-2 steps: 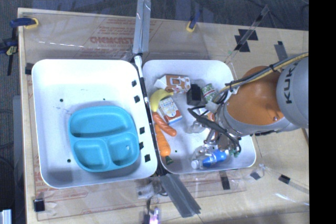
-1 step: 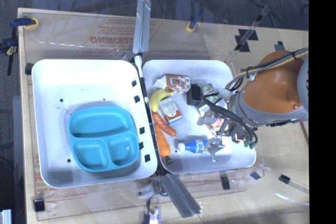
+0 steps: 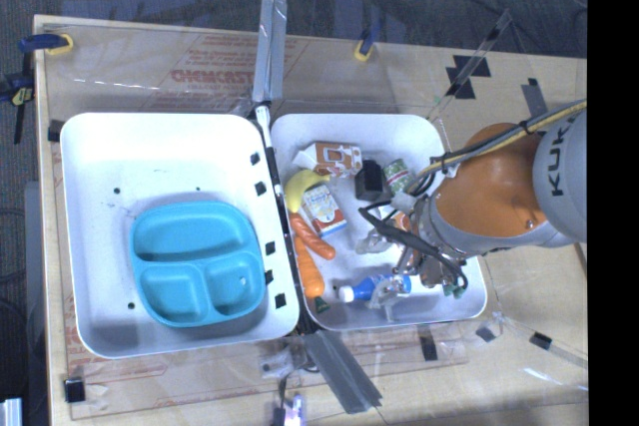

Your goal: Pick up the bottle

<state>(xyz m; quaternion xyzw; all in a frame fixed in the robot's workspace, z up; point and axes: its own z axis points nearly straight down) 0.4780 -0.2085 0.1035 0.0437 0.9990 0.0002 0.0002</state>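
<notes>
Bench (image 3: 499, 359): carrying two white bins.
Left bin (image 3: 150, 128): leaving open room around blue tray (image 3: 195, 259).
Bottle (image 3: 367, 291): lying by front edge of crowded right bin (image 3: 349, 122).
Gripper (image 3: 411, 274): hovering just beside bottle; its grip cannot be told.

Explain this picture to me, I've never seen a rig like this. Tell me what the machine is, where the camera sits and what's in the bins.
One camera is fixed above the bench and looks down at a slant. The grey machine with the orange band is a robot arm reaching in from the right. At its end is a gripper, low over the near side of the right bin. Its job is to pick up the bottle, a small one with blue on it, lying right beside the gripper. I cannot tell whether it is gripped. That bin also holds a carrot, a yellow fruit and some small packages. The left bin holds a blue divided tray.
</notes>
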